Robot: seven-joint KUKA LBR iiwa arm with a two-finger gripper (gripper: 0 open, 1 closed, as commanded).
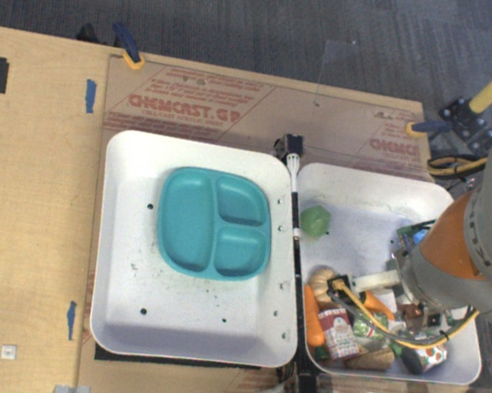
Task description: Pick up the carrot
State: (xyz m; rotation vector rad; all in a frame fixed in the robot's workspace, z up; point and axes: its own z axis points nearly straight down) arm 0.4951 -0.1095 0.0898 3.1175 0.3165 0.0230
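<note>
A grey KUKA arm with an orange band (454, 244) reaches down from the right into the right-hand white bin (366, 196), its gripper (412, 314) low over a jumble of toy groceries packed into the bin's near corner. Whether the gripper is spread or pressed together cannot be told from here; wrist, cabling and clutter mask it.

The carrot (311, 314) lies at the left edge of that pile, close along the bin's left wall, its orange length running roughly toward the near edge. A red-labelled packet (336, 330) sits just beside it on the right and seems to overlap it; other small items crowd further right. A pale green piece (315, 220) rests apart, toward the bin's far side. The left bin (118, 245) holds a teal divided plate (216, 223).

The gripper looks to be right of the carrot, over the middle of the heap, so the step in hand is judged to be the approach, with nothing visibly held. To do it well, the arm would want to shift left toward the wall, turn the wrist so the pinch closes across the carrot's narrow width, and come down on the exposed upper stretch, clear of the packet. The nearby wall leaves little room for the outer finger, and a careless descent risks nipping the packet instead.
</note>
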